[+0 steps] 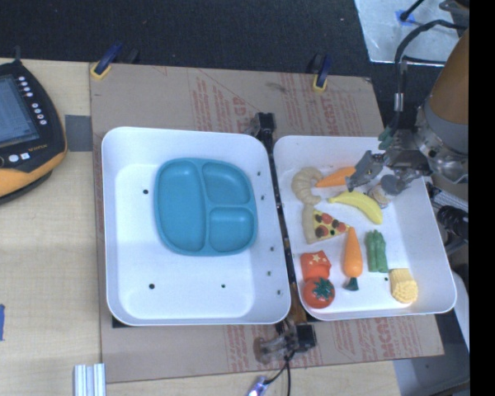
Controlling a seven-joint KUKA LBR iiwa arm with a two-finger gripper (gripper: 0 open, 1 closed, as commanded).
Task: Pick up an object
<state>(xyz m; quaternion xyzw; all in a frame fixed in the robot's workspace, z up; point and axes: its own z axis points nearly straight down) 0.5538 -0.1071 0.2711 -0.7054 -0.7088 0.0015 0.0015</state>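
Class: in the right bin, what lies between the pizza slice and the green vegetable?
A carrot, standing lengthwise between the pizza slice and the green vegetable, seen from the overhead camera.

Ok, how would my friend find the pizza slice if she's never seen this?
Look in the right white bin, the one full of toy food. Near its left side, just below the yellow banana, lies the pizza slice. It is the only flat wedge, tan with red dots on top.

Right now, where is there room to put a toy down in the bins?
The left bin has bare white floor all around the blue plate, widest below it. The right bin is crowded: banana, pizza slice, carrot, tomato, corn, and the gripper above.
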